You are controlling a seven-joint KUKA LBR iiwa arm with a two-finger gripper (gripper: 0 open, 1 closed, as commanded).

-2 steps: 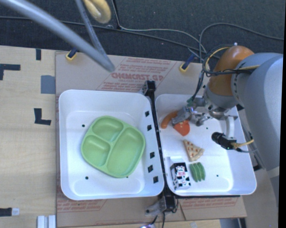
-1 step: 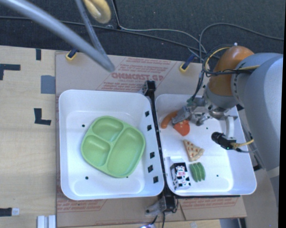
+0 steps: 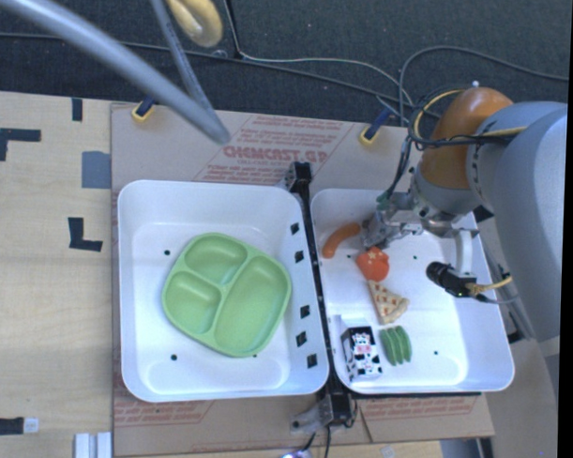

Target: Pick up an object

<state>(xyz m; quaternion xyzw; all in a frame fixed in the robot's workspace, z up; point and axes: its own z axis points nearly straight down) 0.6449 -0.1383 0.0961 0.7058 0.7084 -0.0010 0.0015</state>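
The grey KUKA arm (image 3: 523, 175) with its orange band (image 3: 459, 131) reaches in from the right and bends down over the far part of the right bin (image 3: 450, 370). Its gripper (image 3: 378, 238) hangs low at the bin's far-left area; whether it is released or clenched cannot be told from this slant.

The left bin (image 3: 140, 265) holds a light green divided plate (image 3: 228, 292) with three compartments, lying flat near the bin's middle and turned at an angle to the walls.

In the right bin, from larger to smaller: an orange sausage-shaped toy (image 3: 340, 238), smooth and slightly curved, lies at the far-left of the bin, its long axis running from near-left to far-right, with the far-right end just beside the gripper. A tan waffle-textured wedge (image 3: 387, 301) lies near the bin's middle, its point aimed far-left and its wide end near-right. A red tomato-like round toy (image 3: 373, 264) sits between the sausage and the wedge, just below the gripper and close to the wedge's point. A green ridged pod-like piece (image 3: 395, 345) lies near the front, long axis running far to near. A small black-and-white box (image 3: 359, 351) stands just left of the green piece, against the bin's left wall.
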